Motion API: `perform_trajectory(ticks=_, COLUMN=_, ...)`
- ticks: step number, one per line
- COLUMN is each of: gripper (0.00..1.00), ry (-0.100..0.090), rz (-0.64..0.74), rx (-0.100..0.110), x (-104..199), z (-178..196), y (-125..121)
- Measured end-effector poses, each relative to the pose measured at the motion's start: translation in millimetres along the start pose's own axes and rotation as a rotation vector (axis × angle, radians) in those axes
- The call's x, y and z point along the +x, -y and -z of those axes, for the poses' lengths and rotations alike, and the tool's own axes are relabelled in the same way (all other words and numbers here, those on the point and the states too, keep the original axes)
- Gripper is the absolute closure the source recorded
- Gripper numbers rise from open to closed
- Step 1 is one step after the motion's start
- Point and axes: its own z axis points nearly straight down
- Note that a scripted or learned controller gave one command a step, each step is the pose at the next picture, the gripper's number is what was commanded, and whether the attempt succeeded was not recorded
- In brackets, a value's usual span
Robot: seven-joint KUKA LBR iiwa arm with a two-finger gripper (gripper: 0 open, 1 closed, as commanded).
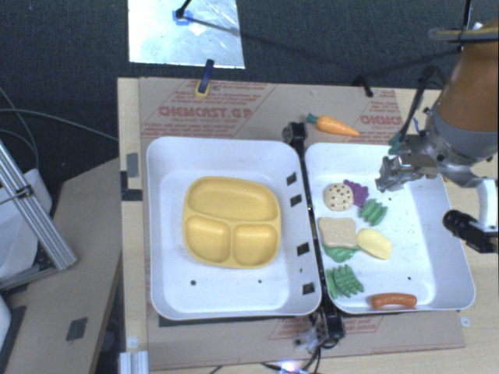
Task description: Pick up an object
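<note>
The right bin holds toy food: a cookie, purple grapes, green pea pods, a bread slice, a yellow potato-shaped piece, a leafy green piece and a sausage. My gripper hangs over the upper part of this bin, just right of the grapes and above the pea pods. Nothing shows between its fingertips.
The left bin holds a yellow divided tray. A toy carrot lies on the cardboard behind the bins. A silver sheet lies on the floor at the back. A metal frame stands at the left.
</note>
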Motion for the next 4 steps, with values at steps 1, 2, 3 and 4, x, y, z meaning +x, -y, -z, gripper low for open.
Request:
perform_trajectory(ticks=1, gripper=1.0, ry=-0.004, rz=0.01, rx=0.014, x=49.2, z=-4.6, y=44.5)
perform_trajectory(ticks=2, gripper=1.0, ry=-0.006, rz=0.015, rx=0.007, x=133.0, z=56.8, y=41.8)
perform_trajectory(ticks=3, gripper=1.0, ry=-0.002, rz=0.0, rx=0.006, x=85.2, z=113.1, y=40.9)
perform_trajectory(ticks=4, gripper=1.0, ry=-0.001, rz=-0.001, rx=0.019, x=46.9, z=-10.1, y=22.1)
